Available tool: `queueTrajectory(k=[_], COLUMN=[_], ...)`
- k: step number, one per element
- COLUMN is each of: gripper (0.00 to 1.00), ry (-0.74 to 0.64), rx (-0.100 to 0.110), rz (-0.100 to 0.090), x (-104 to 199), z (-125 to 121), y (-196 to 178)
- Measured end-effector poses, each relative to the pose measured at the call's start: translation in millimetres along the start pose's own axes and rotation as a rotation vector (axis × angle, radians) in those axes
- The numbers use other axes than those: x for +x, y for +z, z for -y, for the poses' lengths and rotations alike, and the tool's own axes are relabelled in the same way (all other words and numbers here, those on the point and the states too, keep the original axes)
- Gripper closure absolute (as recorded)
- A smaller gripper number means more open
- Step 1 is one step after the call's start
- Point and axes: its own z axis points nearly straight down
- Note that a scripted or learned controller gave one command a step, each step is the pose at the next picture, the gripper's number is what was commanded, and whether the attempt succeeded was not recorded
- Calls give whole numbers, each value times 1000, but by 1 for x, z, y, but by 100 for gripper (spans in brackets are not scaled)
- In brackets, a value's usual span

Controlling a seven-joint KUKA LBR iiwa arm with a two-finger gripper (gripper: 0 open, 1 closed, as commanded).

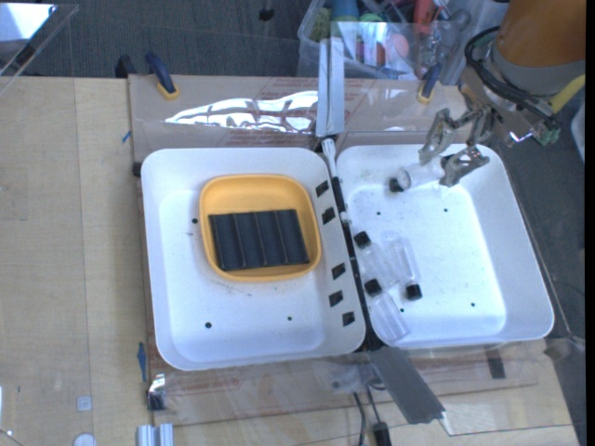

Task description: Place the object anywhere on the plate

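Observation:
A dark grey ribbed rectangular block (258, 240) lies flat inside the yellow plate (261, 187), which sits in the left bin (177, 277). My gripper (450, 153) hangs over the far edge of the right bin (493, 277), well to the right of the plate. Its two fingers stand spread apart, open, with nothing between them.
In the right bin lie a small dark piece (398, 183), a clear plastic item (400, 260) and a small black piece (413, 292). A raised divider with black tabs (337, 249) separates the bins. A clear box of clutter (390, 26) stands behind the bench.

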Motion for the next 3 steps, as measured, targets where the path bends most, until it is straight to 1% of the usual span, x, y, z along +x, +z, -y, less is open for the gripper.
queueTrajectory(k=[1, 2, 3], gripper=[100, 100, 100], ry=[-323, -570, -756], rx=[-2, 2, 1], rz=[0, 4, 3], x=[3, 1, 7], z=[5, 3, 14], y=[23, 0, 5])
